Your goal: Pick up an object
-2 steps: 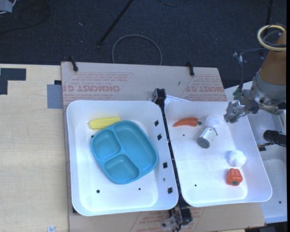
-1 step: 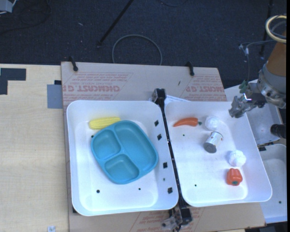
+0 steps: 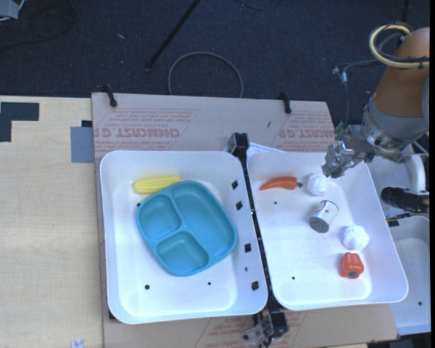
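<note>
Cardboard sheet (image 3: 203, 125) under my bins: red print, upside down from here, seemingly "CHEMCAST G.P", printed twice.
Bottom cardboard edge: red print, unreadable.

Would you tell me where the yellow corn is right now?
The yellow corn lies in the left bin, near its far edge, touching the blue divided plate.

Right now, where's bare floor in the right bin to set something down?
The right bin is bare along its near-left floor, between the divider and the red pepper. It is crowded at the far right, around the carrot, white balls and cup.
</note>
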### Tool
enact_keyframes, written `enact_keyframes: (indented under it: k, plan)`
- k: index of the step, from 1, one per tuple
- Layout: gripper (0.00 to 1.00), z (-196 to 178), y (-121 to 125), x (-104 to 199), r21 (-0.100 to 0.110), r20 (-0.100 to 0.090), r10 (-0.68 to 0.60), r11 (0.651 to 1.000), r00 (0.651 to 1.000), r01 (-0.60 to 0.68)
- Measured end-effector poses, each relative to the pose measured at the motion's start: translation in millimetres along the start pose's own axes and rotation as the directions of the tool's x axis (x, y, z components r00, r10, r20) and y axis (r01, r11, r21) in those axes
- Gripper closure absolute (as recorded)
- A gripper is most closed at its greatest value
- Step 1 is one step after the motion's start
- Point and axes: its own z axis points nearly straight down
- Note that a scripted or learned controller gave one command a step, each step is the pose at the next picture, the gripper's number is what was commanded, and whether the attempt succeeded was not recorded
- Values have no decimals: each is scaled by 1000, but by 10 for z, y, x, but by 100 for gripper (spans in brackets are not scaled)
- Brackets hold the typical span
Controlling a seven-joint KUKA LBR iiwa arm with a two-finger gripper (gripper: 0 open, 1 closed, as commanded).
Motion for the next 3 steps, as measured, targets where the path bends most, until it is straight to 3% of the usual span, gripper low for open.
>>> enact_keyframes:
  k: [2, 3]
  plan:
    - [100, -104, 38, 1062, -1, 0, -1, 1000, 1000, 1]
    - [100, 51, 52, 1557, 2, 0, 0, 1000, 1000, 0]
